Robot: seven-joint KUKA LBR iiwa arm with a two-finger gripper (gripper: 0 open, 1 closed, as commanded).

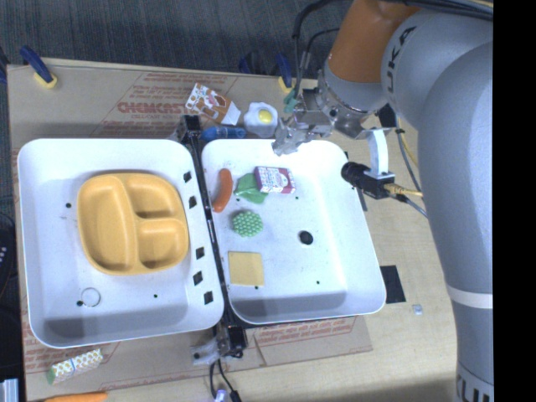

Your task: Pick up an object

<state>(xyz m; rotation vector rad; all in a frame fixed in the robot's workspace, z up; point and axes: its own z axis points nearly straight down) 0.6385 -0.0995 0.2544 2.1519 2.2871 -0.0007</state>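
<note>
A: Left bin (33,224) contents?

B: One yellow divided tray (134,221), near the middle, three compartments.

A: Right bin (352,249)?

B: Orange sausage (223,188) along the left wall. Beside it a green leafy piece (249,188), touching a small carton (275,179) (red and white print, lying flat) toward the far edge. Below these a green dotted ball (246,222); a yellow cheese-like square (245,268) near the front-left corner.

A: Gripper (287,141)?

B: Over the right bin's far edge, above the carton, nothing visibly between its fingers. Open or closed: cannot tell from this angle.

A: Outside the bins?

B: A fried-egg toy (261,116) on the bench past the far edge.
</note>
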